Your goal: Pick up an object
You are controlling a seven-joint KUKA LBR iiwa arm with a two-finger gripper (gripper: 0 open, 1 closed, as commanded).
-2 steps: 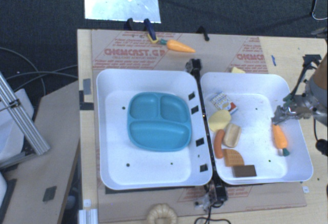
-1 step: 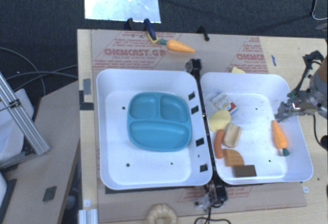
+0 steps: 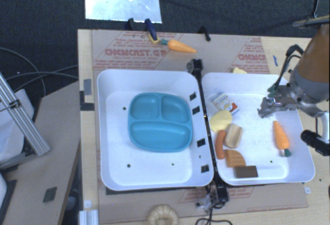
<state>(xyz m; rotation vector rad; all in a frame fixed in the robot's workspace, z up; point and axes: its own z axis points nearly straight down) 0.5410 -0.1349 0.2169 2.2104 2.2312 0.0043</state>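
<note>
- Candidate object: the carrot (image 3: 281,137) lies flat on the floor of the right bin (image 3: 299,170), tip toward the bin's far side, green stub toward the near side. It sits apart from the other items, with bare white floor on all sides, so in my judgement it is the easiest pick.
- Gripper (image 3: 267,107) hangs over the right bin, just beyond and to the left of the carrot's tip. Whether it is spread or closed I cannot tell; nothing is seen clamped in it.
- The arm (image 3: 313,72) enters from the right, orange band above the wrist; its bulk covers part of the bin's right side.
- Cluster toward the bin's left wall: a pale yellow piece (image 3: 220,120), a bread-like roll (image 3: 233,135), a sausage (image 3: 220,144), a waffle-like wedge (image 3: 235,157) and a brown block (image 3: 245,171). The first four touch or nearly touch, so a grasp there risks catching a neighbour.
- A small printed packet (image 3: 221,100) lies beyond the cluster, near the far-left corner.
- Left bin (image 3: 116,167) holds a blue divided plate (image 3: 159,121), well apart from the gripper.
- Outside the bins: a second carrot (image 3: 179,46) on the board behind, and a ring-shaped item (image 3: 162,214) at the bench's near edge. Neither obstructs.
</note>
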